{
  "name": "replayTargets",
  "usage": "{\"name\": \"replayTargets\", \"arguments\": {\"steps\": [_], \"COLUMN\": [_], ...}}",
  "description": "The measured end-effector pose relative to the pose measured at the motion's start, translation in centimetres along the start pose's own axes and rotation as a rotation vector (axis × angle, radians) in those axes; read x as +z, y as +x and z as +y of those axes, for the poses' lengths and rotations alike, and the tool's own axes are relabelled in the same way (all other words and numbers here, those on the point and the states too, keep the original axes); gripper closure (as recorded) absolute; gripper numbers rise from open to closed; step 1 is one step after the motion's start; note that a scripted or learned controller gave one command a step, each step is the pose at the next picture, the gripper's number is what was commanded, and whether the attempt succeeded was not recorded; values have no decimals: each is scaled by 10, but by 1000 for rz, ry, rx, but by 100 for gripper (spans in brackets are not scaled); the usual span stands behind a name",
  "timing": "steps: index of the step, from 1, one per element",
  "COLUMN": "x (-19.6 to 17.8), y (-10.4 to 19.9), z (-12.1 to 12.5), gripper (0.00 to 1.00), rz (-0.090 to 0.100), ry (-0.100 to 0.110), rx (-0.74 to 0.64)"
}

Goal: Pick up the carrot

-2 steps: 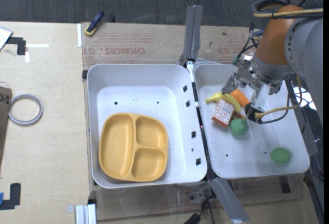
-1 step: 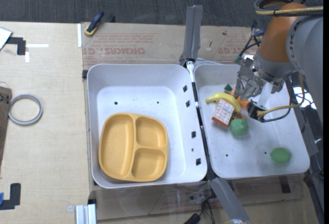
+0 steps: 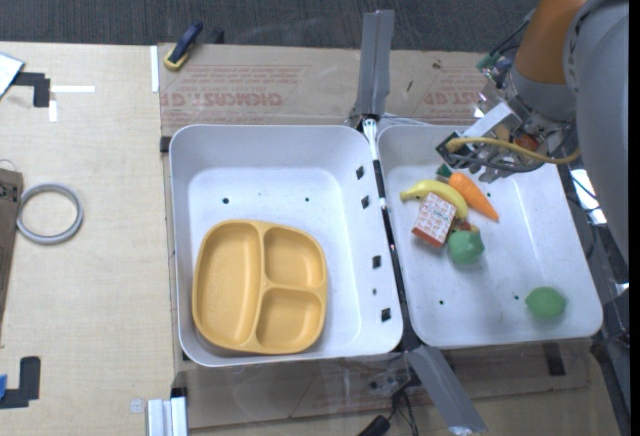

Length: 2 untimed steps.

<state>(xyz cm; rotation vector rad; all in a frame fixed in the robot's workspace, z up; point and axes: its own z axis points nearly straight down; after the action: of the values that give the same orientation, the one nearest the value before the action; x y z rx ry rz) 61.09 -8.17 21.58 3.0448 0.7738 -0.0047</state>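
Carrot (image 3: 473,196) lies in the right bin (image 3: 560,254), just below the claw (image 3: 468,156) and apart from it — banana (image 3: 427,190) and carton (image 3: 435,220) touching at its left. Claw state — cannot tell; nothing seen between it.

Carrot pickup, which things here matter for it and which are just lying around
Belongs to the job:
carrot, in the right bin
gripper, just above the carrot

Just lying about:
banana
red and white carton
two green pieces
yellow divided plate, in the left bin
tape roll
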Motion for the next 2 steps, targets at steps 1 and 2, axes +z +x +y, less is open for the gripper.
{"name": "replayTargets", "arguments": {"steps": [1, 2], "x": [-188, -208], "y": [-44, -69], "z": [27, 26], "gripper": [100, 100], "rz": [-2, -2], "ry": [0, 0], "rx": [139, 293]}}
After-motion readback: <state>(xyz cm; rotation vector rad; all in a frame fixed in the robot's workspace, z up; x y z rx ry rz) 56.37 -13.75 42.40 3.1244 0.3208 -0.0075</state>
